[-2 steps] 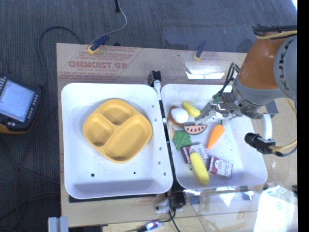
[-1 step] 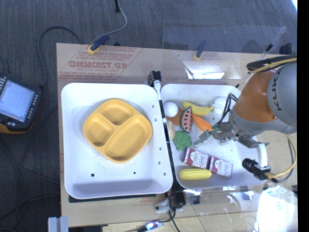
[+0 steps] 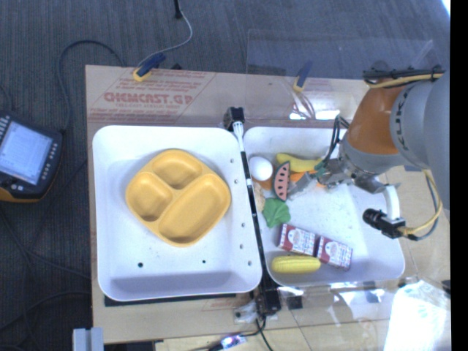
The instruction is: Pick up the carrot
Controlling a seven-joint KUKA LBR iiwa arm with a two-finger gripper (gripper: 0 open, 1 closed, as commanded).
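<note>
The carrot [image 3: 298, 175] shows as a small orange piece in the right bin [image 3: 365, 258], wedged between a watermelon slice [image 3: 283, 182] and a yellow-green banana [image 3: 297, 163]; most of it is hidden. My gripper [image 3: 310, 182] is down in the bin's upper middle, right against this pile and touching or almost touching the carrot. The grey arm with its orange band [image 3: 376, 126] comes in from the right.
In the right bin there are also a white egg [image 3: 261, 168], a green leaf [image 3: 276, 212], two red cartons [image 3: 314, 243] and a yellow corn cob [image 3: 295, 265]. The left bin [image 3: 117, 269] holds a yellow divided plate [image 3: 178, 196]. A black cable connector [image 3: 384, 221] hangs off the wrist.
</note>
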